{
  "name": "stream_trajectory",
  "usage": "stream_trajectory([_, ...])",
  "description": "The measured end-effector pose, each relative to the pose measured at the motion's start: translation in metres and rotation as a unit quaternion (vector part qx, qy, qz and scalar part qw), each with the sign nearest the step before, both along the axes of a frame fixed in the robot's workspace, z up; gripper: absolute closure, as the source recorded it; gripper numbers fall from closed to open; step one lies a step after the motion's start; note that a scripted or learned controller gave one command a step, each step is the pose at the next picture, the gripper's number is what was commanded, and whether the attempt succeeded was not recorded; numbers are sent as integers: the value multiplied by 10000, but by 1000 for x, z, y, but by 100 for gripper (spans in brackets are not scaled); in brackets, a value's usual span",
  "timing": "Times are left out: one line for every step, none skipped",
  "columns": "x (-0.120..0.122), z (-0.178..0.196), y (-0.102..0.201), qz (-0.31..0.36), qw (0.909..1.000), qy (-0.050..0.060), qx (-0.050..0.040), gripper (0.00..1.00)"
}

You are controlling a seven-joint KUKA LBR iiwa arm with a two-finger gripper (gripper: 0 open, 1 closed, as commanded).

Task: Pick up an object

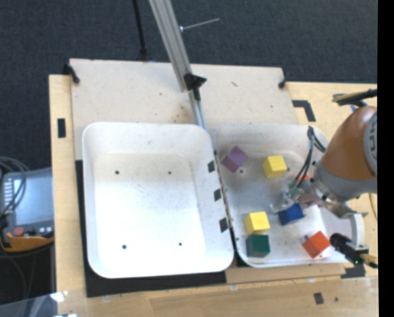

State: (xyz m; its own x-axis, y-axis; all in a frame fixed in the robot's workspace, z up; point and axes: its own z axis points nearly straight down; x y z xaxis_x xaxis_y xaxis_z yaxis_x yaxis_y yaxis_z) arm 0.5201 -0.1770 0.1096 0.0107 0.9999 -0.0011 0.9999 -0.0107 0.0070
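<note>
Looking down on the bench, we saw the grey arm (352, 154) with its orange band reach in over the right-hand bin (249, 137), its gripper (294, 197) low above the bin floor, just above the blue block (290, 214) and seemingly touching that block's upper edge. We could not tell whether the fingers were open or closed; nothing showed between them. Taking the blue block as our landmark, a yellow block (257, 222) lay just to its left, with a dark green block (257, 245) below that and touching it. A red-orange block (316, 244) sat below and to the right of the blue block, a second yellow block (274, 166) above it, and a purple block (234, 158) above and well to its left. The left-hand bin (91, 177) lay far to its left.
</note>
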Motion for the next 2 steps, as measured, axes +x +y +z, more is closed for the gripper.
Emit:
stream_trajectory([-6,48,-7,28,10000,5,-5,100])
stream_trajectory([0,106,-17,63,10000,-2,-10,100])
